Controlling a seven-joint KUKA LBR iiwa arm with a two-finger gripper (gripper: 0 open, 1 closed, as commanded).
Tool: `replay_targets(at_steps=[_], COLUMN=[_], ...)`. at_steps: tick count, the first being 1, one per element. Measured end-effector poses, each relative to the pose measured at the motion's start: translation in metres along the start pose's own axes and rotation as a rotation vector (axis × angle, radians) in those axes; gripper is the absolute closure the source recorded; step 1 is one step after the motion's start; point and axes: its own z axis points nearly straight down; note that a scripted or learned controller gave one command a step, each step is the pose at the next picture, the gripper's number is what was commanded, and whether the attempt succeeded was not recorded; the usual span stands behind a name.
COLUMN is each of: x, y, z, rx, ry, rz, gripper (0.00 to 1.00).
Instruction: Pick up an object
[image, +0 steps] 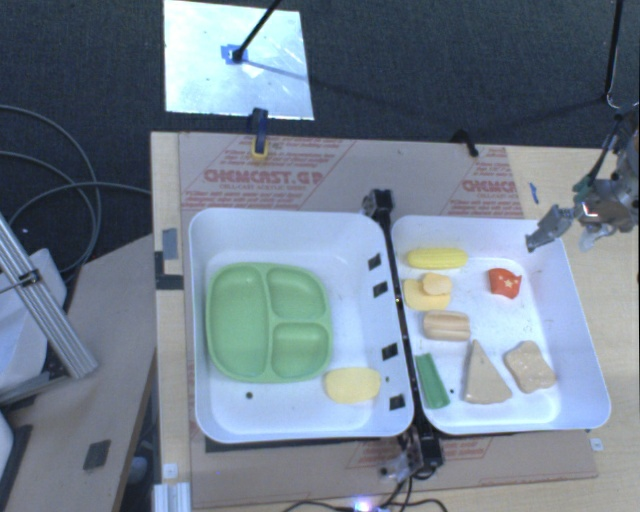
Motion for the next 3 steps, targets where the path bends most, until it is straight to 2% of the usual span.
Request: replay_targets(at_steps=[1, 2, 3], x=[0.001, -0.009, -0.009], y=[0.007, 0.038, 0.038], z=[0.165, 0.187, 0.174], rx=[0.012, -0.001, -0.005], ry=[0.004, 0.0, -0.001], rz=[0.002, -0.003, -0.004], gripper=[0.0, 0.0, 1.0])
